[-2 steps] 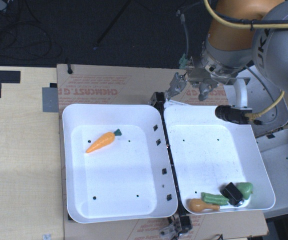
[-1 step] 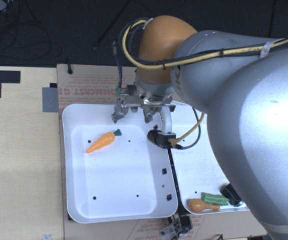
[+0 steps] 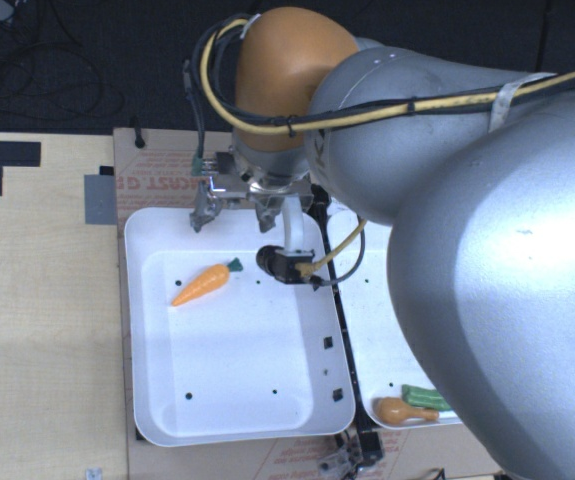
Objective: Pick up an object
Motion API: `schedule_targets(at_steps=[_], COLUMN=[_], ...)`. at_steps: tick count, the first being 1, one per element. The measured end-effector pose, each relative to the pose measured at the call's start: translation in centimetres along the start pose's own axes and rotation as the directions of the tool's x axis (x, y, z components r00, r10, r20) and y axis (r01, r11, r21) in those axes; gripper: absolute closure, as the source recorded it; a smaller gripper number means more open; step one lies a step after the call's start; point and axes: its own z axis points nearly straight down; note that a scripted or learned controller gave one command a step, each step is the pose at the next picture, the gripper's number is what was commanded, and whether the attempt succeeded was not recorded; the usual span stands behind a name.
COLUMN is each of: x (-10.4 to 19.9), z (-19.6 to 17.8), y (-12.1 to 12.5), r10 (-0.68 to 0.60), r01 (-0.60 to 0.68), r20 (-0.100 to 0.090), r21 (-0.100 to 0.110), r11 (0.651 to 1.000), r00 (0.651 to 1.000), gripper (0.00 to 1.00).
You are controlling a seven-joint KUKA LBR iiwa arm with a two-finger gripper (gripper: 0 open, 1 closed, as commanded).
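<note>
Two white bins sit side by side on the bench, and I reach in from the right with my grey arm point(image 3: 447, 168), the orange band point(image 3: 292, 68) above my wrist hanging over the far edge of the left bin point(image 3: 157, 368). My pincer point(image 3: 235, 213) hovers at that bin's far rim, its two fingers point(image 3: 203, 213) spread apart with nothing between them. One carrot point(image 3: 203, 282) lies on the left bin's floor, toward the far left corner, tilted with its green top pointing to the far right; it is near my pincer but not touching it. A black, rounded part point(image 3: 279, 264) of my tool hangs just inside the bin's right wall, with a yellow cable point(image 3: 342, 250) looping beside it. Over in the right bin point(image 3: 377, 308), at its near left corner, a second orange item point(image 3: 403, 411) lies touching a green one point(image 3: 423, 397), partly hidden under my arm.
</note>
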Motion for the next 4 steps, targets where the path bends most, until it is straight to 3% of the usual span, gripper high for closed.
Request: schedule_targets(at_steps=[1, 2, 3, 4], x=[-1.7, 2.9, 2.7, 2.6], z=[12.6, -5.6, -5.4, -3.7], y=[-0.7, 0.3, 0.0, 0.0], r10=[0.006, -0.001, -0.004, -0.001], r01=[-0.006, 0.001, 0.004, 0.001], r20=[0.005, -0.006, 0.003, 0.002], r21=[0.015, -0.016, 0.004, 0.003], r11=[1.000, 1.000, 1.000, 1.000], r00=[1.000, 1.000, 1.000, 1.000], gripper=[0.00, 0.00, 1.00, 1.00])
